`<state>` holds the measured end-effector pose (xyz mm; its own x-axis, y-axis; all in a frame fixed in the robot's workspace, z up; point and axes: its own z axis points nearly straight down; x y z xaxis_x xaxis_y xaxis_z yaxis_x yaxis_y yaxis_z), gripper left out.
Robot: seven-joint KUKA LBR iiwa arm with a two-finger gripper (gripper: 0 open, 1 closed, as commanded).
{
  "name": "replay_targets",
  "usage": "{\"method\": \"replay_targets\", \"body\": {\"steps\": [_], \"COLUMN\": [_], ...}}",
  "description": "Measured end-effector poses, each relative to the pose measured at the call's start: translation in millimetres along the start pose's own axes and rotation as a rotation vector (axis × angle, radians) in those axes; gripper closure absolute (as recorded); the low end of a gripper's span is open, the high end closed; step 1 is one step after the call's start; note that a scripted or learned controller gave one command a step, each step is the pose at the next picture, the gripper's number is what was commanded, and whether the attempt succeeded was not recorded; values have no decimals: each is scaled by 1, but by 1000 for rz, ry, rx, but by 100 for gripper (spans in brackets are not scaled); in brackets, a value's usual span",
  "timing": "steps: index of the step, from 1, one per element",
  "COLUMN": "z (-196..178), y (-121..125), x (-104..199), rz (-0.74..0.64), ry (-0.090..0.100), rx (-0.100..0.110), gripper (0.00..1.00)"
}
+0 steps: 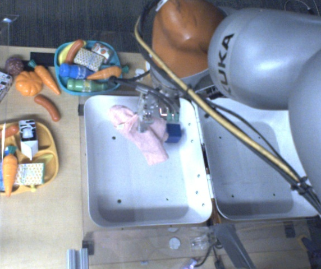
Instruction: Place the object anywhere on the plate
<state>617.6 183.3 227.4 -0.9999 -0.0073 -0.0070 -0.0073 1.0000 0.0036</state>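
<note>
Gripper [147,112] is down over the pink cloth [141,132] in the left bin [115,195], upper half. Cloth is crumpled, pale pink, and stretches diagonally. A small blue block [173,132] sits at its right edge. Can't tell gripper state.

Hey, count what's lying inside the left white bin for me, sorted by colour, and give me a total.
Pink: 1, the pink cloth
Blue: 1, the blue block
Total: 2, both in the left bin, with the hand over the cloth.
</note>
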Motion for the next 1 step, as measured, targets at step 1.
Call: {"method": "replay_targets", "body": {"steps": [1], "z": [0], "y": [0], "x": [0], "rz": [0], "ry": [-1], "rx": [0], "gripper": [0]}}
